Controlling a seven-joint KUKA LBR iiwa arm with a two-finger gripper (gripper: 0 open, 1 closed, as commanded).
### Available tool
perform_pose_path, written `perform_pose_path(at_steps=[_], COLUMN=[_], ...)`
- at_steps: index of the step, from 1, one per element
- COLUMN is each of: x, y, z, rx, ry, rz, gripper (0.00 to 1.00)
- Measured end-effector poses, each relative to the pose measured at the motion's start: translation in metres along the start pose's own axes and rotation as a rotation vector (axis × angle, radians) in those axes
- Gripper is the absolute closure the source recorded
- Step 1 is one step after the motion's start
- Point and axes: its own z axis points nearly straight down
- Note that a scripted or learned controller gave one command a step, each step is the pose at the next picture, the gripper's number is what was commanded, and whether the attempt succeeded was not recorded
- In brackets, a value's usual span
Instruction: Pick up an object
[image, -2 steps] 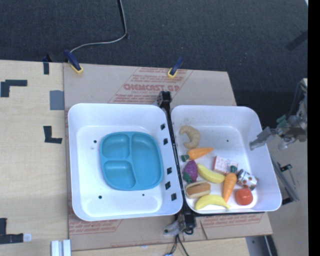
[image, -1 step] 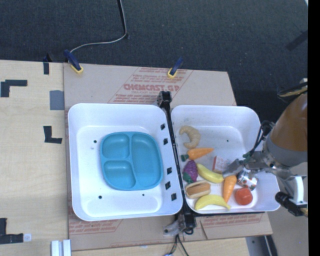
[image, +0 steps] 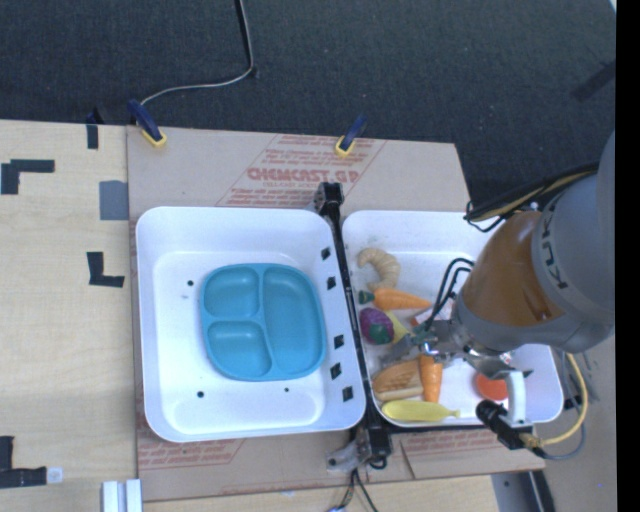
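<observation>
The right bin (image: 440, 225) holds several toy foods. There is a pale croissant (image: 381, 264), a lying carrot (image: 400, 298), a purple fruit (image: 375, 324), a bread roll (image: 395, 377), a second carrot (image: 431, 379), a yellow banana (image: 420, 410) and a red piece (image: 490, 386). My gripper (image: 422, 343) is low over the middle of this pile. It is just above the second carrot and right of the purple fruit. The wrist hides what lies directly beneath it.
The left bin (image: 165, 250) holds a blue divided plate (image: 265, 320). A black divider (image: 340, 300) separates the two bins. The arm's grey and orange body (image: 530, 280) covers the right part of the right bin. Cables run along the bench's front edge.
</observation>
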Motion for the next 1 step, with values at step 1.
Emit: perform_pose_path(at_steps=[1], x=[-0.0024], y=[0.0007], z=[-0.0102], rx=[-0.004], ry=[-0.005], rz=[0.003], gripper=[1.0])
